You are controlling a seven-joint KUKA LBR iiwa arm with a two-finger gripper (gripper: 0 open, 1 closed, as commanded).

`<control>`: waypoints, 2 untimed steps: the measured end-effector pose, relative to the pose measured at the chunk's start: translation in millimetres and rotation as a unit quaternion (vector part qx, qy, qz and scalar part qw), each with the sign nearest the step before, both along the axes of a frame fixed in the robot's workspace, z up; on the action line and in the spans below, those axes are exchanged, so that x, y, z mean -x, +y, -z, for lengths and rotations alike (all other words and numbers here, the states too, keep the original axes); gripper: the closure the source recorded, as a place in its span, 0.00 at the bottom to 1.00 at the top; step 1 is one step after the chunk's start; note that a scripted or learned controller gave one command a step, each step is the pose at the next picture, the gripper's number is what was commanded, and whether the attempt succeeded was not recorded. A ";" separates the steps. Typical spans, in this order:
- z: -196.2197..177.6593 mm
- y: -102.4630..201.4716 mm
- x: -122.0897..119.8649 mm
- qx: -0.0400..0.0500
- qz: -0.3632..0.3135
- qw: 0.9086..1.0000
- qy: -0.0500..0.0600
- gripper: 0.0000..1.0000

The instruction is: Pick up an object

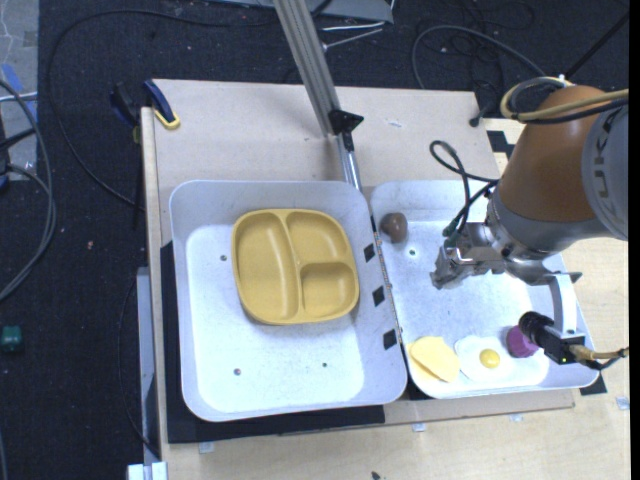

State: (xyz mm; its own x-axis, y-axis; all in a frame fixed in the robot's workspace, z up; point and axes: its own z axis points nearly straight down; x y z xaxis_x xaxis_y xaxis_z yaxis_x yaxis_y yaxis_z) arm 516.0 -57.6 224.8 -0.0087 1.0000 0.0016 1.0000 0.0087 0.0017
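In the right bin (450, 313) lie a small brown ball (394, 227) at the far left corner, and along the near wall a yellow wedge (432, 358), a toy fried egg (482, 355) and a purple piece (519, 342). My gripper (447, 271) hangs over the bin's middle, right of the brown ball and above the wedge and egg. It touches none of them that I can see. The grey arm with its orange band (560, 163) covers the bin's right part.
The left bin (280, 373) holds a yellow divided plate (296, 266). Black clips (380, 273) sit along the seam between the bins. A slanted metal pole (310, 58) crosses the bench's far side. A black cable (455, 173) loops near the wrist.
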 end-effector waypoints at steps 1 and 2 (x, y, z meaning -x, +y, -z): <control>3.2 59.3 -19.3 0.000 0.000 1.000 0.000 1.00; -8.9 107.0 -39.9 0.000 0.000 1.000 -0.001 1.00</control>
